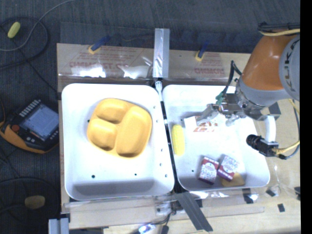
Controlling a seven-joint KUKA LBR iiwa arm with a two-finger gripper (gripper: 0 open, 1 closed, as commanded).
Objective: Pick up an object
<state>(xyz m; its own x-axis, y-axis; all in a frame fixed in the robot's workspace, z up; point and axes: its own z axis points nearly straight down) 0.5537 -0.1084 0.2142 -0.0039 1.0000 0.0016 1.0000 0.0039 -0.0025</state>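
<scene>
My gripper (219, 117) hangs over the upper middle of the right bin (258, 145), open, with nothing between its fingers. Just below its left finger lies a small white packet with red print (204, 126), flat on the bin floor. A yellow oblong object (178, 139) rests against the right bin's left wall. Two dark red and white packets (218, 169) sit near the front of that bin, with a brown piece (236, 180) beside them. In the left bin (78, 179) a big yellow lumpy object (119, 126) fills the middle.
A metal divider post (161, 52) stands behind the seam between the bins. A black cable connector (257, 143) juts over the right bin's right side. A handheld pendant (33, 126) lies on the floor to the left.
</scene>
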